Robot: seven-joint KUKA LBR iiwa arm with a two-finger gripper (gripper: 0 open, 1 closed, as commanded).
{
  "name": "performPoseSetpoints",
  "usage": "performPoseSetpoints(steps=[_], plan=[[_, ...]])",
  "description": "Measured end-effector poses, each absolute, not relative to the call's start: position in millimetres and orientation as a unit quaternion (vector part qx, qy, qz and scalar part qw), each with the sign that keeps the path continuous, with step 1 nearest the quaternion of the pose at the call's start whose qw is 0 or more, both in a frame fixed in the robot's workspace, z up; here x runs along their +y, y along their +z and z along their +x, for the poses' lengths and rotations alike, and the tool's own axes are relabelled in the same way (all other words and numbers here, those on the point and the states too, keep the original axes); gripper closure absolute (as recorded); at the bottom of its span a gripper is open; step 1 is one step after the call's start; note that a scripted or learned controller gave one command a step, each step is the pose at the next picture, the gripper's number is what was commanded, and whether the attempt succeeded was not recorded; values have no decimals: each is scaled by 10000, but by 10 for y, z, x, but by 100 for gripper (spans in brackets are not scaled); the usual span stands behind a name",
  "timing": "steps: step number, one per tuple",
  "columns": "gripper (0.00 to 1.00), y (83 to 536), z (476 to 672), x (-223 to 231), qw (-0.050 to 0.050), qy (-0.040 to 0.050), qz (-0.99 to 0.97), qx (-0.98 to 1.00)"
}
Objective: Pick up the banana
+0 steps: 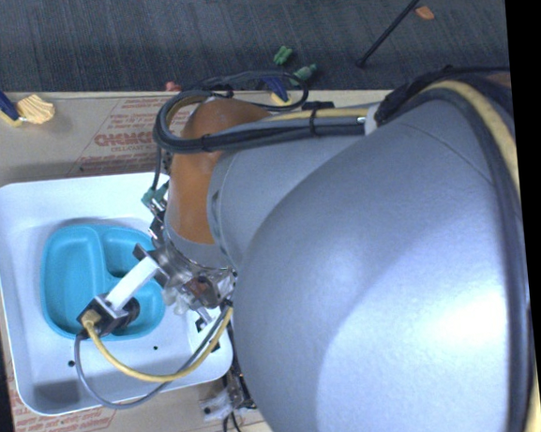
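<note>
Grey arm (370,277) nearest, covers middle and right. Below orange band (193,189), end effector (195,297) low over white bin (12,214), just beside blue divided dish (72,265); open or closed, cannot tell. Place of banana: cannot tell, probably hidden under arm; so long axis and pointing direction also cannot tell. Handling, as judgement: light, rather soft, smooth skin, bruises easily; better grip at middle, across short width, with gentle force. Farther, on brown surface (103,131), small pale yellow thing (35,110).
</note>
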State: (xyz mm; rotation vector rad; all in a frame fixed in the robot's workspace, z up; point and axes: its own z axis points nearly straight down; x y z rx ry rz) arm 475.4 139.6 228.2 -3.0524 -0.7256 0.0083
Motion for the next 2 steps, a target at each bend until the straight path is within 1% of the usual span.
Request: performPoseSetpoints(steps=[1,2], plan=[[100,2206,4756,979,15,33,-9878,-1554],[100,2106,4754,1679,9,23,-9764,-2159]])
